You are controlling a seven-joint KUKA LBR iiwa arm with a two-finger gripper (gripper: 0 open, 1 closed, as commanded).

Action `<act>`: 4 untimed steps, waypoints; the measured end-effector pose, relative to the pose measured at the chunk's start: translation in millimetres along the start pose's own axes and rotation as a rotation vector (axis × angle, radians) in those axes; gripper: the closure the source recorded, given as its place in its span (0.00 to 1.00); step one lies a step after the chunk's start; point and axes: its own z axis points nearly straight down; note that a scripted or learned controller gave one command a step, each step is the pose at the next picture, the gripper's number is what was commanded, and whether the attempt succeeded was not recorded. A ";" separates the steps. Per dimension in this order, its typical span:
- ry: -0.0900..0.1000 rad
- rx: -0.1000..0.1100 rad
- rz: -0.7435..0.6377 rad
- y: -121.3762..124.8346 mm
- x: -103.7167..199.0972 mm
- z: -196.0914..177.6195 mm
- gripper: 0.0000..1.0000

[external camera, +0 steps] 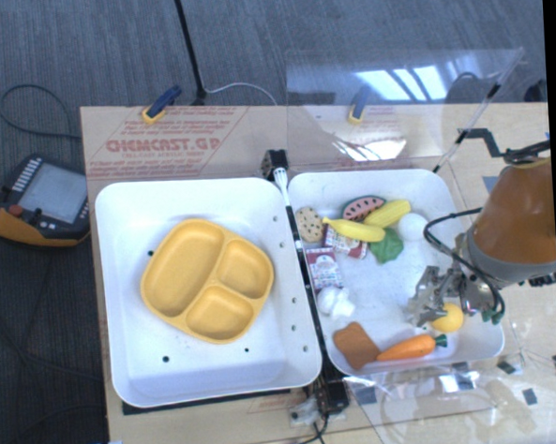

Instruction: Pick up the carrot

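The carrot is orange with a green tip and lies along the near wall of the right bin. My gripper hangs low over the bin's right part, just above and right of the carrot's green end. A small yellow lemon-like piece sits right under the gripper, touching or nearly touching it. The carrot itself lies free on the bin floor.
The left bin holds a yellow divided plate. In the right bin lie a banana, corn, watermelon slice, cookie, green leaf, a packet, a white piece and a brown piece.
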 end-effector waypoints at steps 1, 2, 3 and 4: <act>-0.018 0.007 0.002 -3.1 -3.7 -0.4 0.00; -0.034 0.002 -0.487 19.0 -5.4 -2.4 0.00; -0.008 0.002 -0.431 -7.8 -9.9 1.3 0.00; -0.003 0.007 -0.831 -6.2 -14.5 1.3 0.00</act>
